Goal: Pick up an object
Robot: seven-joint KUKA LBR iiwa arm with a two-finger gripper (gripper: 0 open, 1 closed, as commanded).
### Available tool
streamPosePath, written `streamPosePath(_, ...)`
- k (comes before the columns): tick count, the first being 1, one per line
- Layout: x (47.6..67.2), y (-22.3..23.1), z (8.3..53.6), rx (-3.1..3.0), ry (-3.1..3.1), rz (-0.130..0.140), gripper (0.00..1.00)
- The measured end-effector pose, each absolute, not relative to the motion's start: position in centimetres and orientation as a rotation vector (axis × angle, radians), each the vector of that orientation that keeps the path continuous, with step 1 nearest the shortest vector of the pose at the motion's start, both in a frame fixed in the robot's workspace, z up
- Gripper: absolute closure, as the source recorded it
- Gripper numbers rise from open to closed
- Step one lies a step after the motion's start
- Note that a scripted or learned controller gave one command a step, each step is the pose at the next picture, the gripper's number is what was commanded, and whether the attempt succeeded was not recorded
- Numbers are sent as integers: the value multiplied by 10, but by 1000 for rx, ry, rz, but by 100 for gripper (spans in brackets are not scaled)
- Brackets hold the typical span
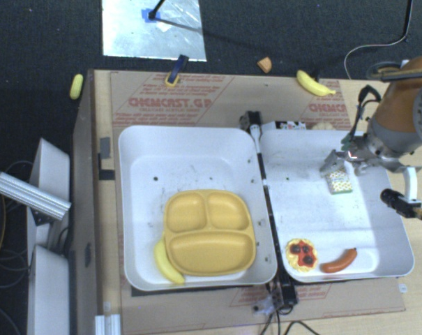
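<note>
My claw (338, 165) over right white bin (315, 208), far half; finger spread cannot tell. Small patterned block (340, 183) just below claw tip, touching or nearly so, long axis running away from me down the bin. Nearer bin edge: one sausage (338, 260), lying crosswise, one pizza toy (301, 254). Left bin (137, 187), well left of claw: one yellow divided tray (209, 232), one banana (167, 264). Second banana (314, 84) on bench (217, 100) beyond claw. Dark carpet (36, 33) around bench.

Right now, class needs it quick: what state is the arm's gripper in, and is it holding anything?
Gripper: low over the right bin, right above the small patterned block; open or shut cannot be told, and no hold is visible.
</note>
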State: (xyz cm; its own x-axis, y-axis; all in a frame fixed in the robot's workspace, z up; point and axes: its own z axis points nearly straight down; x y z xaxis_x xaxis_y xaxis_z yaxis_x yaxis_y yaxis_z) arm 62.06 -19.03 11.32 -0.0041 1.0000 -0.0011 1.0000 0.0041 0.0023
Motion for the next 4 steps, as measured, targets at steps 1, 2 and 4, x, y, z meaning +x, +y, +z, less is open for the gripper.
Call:
streamPosePath(1, 622, -190, 125, 2211, 2224, 4, 100)
streamPosePath(2, 622, -190, 124, 2211, 2225, 4, 0)
streamPosePath(4, 635, -173, 137, 2215, 2225, 4, 0)
